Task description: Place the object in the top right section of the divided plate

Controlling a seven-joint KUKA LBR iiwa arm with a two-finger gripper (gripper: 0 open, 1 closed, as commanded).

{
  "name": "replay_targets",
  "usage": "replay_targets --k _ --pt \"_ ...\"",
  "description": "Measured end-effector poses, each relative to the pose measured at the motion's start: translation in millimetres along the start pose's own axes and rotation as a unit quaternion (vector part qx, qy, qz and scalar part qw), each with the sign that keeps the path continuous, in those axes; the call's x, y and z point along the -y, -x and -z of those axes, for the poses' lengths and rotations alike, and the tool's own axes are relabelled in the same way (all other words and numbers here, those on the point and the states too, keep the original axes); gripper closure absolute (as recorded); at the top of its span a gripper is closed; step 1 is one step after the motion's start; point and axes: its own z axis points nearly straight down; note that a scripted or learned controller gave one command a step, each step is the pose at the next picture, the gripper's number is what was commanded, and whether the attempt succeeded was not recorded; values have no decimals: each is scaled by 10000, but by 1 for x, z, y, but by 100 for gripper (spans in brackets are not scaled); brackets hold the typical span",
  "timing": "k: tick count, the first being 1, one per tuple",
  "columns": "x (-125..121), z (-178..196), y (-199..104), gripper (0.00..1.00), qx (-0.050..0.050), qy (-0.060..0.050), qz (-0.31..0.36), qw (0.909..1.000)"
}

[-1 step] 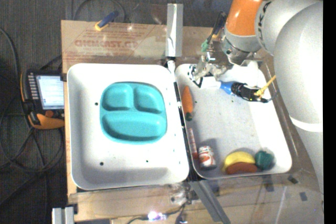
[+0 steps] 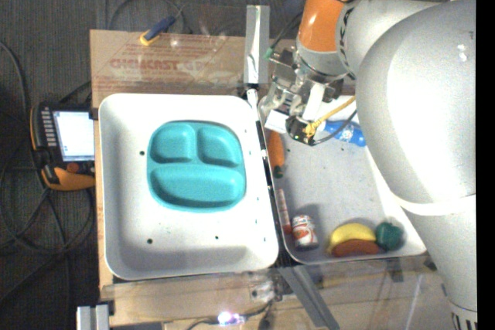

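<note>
A teal divided plate lies in the left white bin, with two small sections at its far side and one long section nearer the front. My gripper hangs over the far left corner of the right bin, close to the wall between the bins. Just in front of it an orange carrot-like object lies against that wall. The wrist and cables hide what is directly under the gripper.
In the right bin lie a blue object, a thin brown stick, a small red and white can, a yellow banana, a reddish sausage and a green item. The big grey arm covers the bin's right side.
</note>
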Motion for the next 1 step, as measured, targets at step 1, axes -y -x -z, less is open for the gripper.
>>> replay_targets --k 1 --pt "39 49 -58 100 -56 68 333 9994"
